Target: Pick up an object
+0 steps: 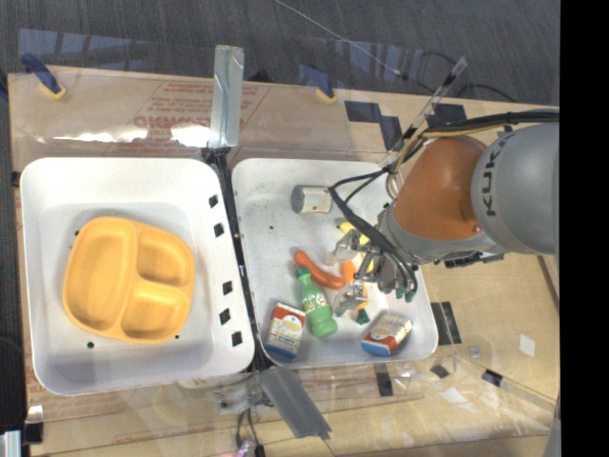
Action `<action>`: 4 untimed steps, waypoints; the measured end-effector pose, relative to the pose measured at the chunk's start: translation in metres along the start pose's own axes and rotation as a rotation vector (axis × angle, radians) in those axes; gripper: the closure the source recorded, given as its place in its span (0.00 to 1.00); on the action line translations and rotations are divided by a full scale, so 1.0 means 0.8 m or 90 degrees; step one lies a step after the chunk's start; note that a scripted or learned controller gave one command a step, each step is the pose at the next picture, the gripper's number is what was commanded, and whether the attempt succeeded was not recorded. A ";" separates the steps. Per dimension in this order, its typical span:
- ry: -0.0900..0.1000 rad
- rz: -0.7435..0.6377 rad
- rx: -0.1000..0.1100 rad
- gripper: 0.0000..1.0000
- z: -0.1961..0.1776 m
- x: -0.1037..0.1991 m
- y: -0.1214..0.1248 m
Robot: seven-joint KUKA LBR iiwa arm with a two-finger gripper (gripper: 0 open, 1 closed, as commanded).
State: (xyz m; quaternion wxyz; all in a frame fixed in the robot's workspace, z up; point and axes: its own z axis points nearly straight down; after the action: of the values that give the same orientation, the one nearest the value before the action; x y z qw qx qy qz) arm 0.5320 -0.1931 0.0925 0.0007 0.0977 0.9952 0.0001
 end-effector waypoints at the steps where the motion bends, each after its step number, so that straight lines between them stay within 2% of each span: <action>1: 0.000 0.017 0.000 0.00 0.000 0.038 0.012; 2: -0.002 0.013 0.000 1.00 -0.013 0.036 0.014; 3: -0.001 0.012 0.000 0.00 -0.012 0.036 0.014; 4: 0.001 0.045 0.000 0.00 0.001 0.037 0.044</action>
State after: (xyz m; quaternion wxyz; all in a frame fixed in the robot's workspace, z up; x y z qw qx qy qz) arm 0.5096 -0.1530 0.0918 -0.0001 0.1331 0.9911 0.0001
